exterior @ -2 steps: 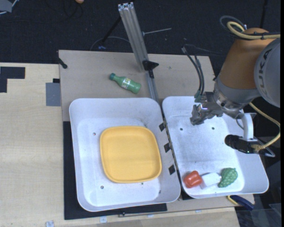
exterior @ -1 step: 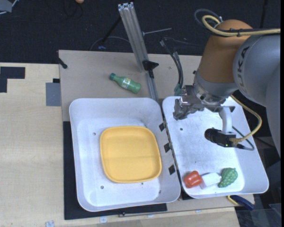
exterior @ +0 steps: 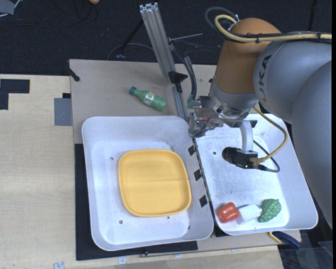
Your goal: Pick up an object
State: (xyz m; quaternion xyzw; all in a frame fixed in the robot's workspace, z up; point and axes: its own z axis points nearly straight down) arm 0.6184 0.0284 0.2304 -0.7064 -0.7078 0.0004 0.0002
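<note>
Grey KUKA arm with orange band reaches in from the right; gripper [exterior: 204, 122] sits over the seam between the two shallow white bins, upper centre of frame. Can't tell from this angle how the grasping end is set, or whether anything is in it.

Left bin [exterior: 98, 150]: square yellow plastic plate [exterior: 154, 181] lying flat, centre.

Right bin [exterior: 299, 203]: three small items clustered at the lower edge, just beside one another: red-orange plastic pepper-like piece [exterior: 228, 211], small white block [exterior: 250, 212], green bumpy plastic vegetable [exterior: 270, 209]. Black camera-like module [exterior: 238, 156] hangs off the wrist above the bin's middle.

Tabletop [exterior: 101, 88]: small green plastic bottle [exterior: 148, 97] lying on its side behind the left bin, near a tilted aluminium extrusion post [exterior: 159, 43].
</note>
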